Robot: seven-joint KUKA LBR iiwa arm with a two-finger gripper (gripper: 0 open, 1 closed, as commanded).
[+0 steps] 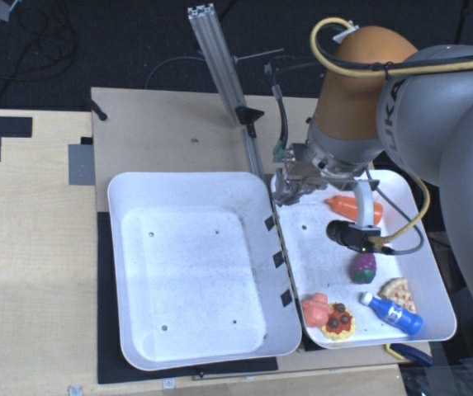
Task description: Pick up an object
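My gripper (289,186) hangs low over the far left corner of the right bin (434,324), close to the wall between the two bins. Nothing shows in it. To its right an orange carrot-like toy (353,207) lies partly behind the wrist. A purple and green toy (364,266) sits in the middle of the bin. At the near end lie a pink toy (316,308), a small berry tart (338,322), a blue bottle (394,313) and a waffle-patterned wedge (399,290).
The left bin (129,221) stands beside the right one, with black clips (278,259) along their shared wall. A slanted aluminium rail (224,64) rises behind the bins. The big grey arm covers the upper right.
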